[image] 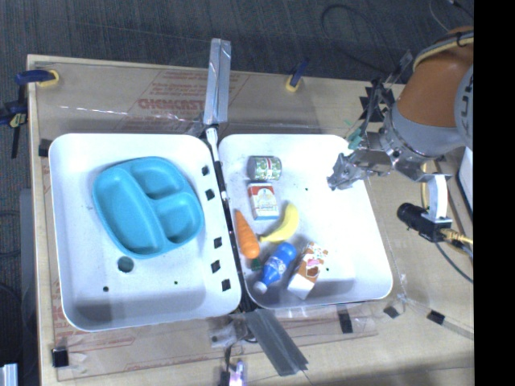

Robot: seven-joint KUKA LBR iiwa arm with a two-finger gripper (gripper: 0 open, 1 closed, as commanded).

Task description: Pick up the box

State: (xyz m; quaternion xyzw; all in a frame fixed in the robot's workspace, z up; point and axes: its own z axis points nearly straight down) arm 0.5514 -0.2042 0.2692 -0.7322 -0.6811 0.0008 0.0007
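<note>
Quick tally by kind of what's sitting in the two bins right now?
Tray: 1, blue tray
Can: 1, can
Boxes: 2, red box, small carton
Produce: 2, banana, carrot
Bottle: 1, blue bottle
Total: 7

Arm [434, 95]: enters from the 3 o'clock side of the view, grey body with the orange band showing at about 2 o'clock.
Wrist: angled down and toward 9 o'clock from the orange band.
Gripper [342, 174]: at about 3 o'clock of the view's centre, pointing toward 8 o'clock, low over the bench.
Gripper hold: nothing seen between its tips.
</note>
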